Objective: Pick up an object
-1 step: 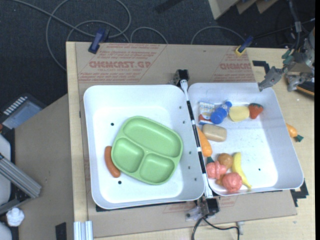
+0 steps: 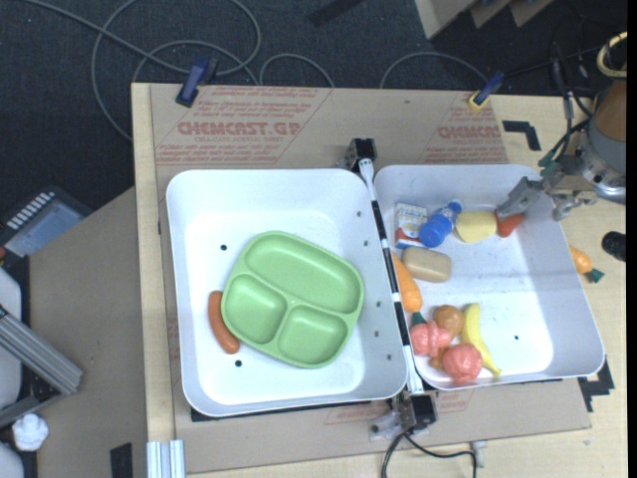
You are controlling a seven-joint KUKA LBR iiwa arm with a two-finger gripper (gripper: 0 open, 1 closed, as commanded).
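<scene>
Two white bins sit side by side on the bench. Left bin (image 2: 189, 217) holds a green divided plate (image 2: 291, 299) w/ an orange sausage-shaped toy (image 2: 222, 323) just beside its left edge. Right bin (image 2: 537, 297) carries the pick candidates, bunched toward the divider and lower-left corner, likely where they slid or were dropped.

Gripper (image 2: 528, 199) hangs at the right bin's upper-right rim, arm (image 2: 609, 127) entering from the right. Whether the tool is spread or closed, cannot tell at this res.; nothing seen held in it.

Nearest candidate, judged the likely target: yellow lemon-like toy (image 2: 476, 226), rounded, smooth, lying by the bin's back wall w/ a small red piece (image 2: 509, 225) touching its right side, just below the gripper. Blue bottle-shaped toy (image 2: 437, 227) sits just left of it; tan block (image 2: 427, 263) below that. Orange carrot (image 2: 405, 281) lies along the divider. Banana (image 2: 480, 339), pink lumpy toys (image 2: 446, 351) and an orange ball (image 2: 448, 318) crowd the lower-left corner, touching one another.

Risk: the lemon's round form may roll off a pinch; the red neighbour could be nudged.
</scene>
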